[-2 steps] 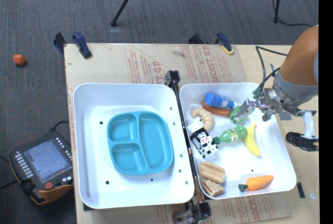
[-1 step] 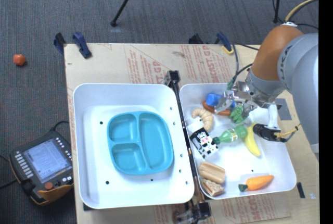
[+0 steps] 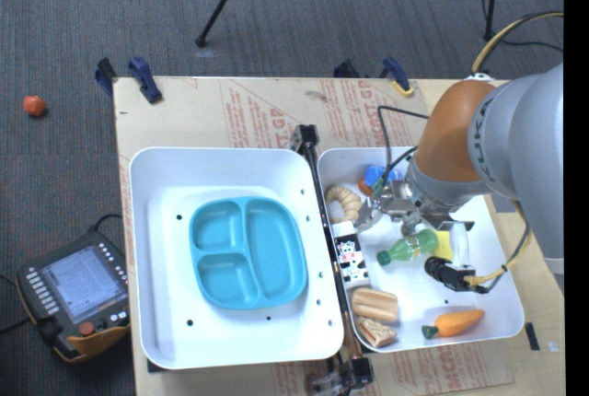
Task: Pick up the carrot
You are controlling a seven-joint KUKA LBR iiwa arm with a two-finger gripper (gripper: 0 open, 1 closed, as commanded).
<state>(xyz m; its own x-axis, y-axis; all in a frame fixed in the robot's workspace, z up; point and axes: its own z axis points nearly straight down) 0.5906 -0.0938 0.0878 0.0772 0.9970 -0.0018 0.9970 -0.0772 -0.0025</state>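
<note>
The carrot [image 3: 454,322], orange with a green stub at its left end, lies near the front right corner of the right bin [image 3: 512,297]. My gripper [image 3: 396,215] hangs over the middle of that bin, well behind and to the left of the carrot. It is just above a green bottle [image 3: 409,248]. The arm's grey and orange wrist covers the back of the bin. Nothing is visibly held.
The right bin also holds a croissant [image 3: 345,198], a blue item [image 3: 373,175], a milk carton [image 3: 347,258], a yellow piece [image 3: 444,244], a bun [image 3: 375,302] and a bread slice [image 3: 377,331]. The left bin [image 3: 156,293] holds a blue divided plate [image 3: 247,251].
</note>
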